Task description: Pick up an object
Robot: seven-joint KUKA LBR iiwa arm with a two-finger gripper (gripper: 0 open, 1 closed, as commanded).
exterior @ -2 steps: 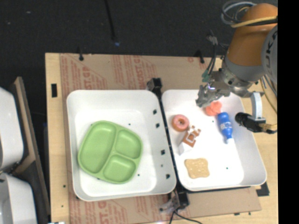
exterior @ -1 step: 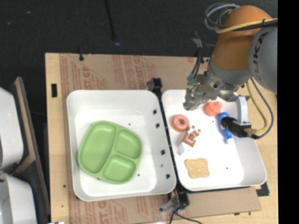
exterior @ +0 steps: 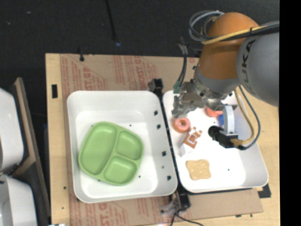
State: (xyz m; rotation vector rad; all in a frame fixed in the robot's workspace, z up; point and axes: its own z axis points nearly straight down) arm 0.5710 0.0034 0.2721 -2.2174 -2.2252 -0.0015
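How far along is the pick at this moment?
Nothing looks picked yet: the pink ring, brown block and tan waffle piece all lie on the right bin floor. The gripper is low over the ring. Grasping and lifting remain.

The two bins (exterior: 75, 107) are seen as smooth white plastic with a soft sheen. The green tray (exterior: 111, 153) looks like matt plastic. The bench (exterior: 117, 74) is covered by brown cardboard, matt, printed with faded red marks. The arm (exterior: 225, 41) is finished in smooth grey and glossy orange, with a highlight on the orange band. The pink ring (exterior: 181, 124) appears smooth, and the tan toast piece (exterior: 198, 169) is dull and slightly rough.
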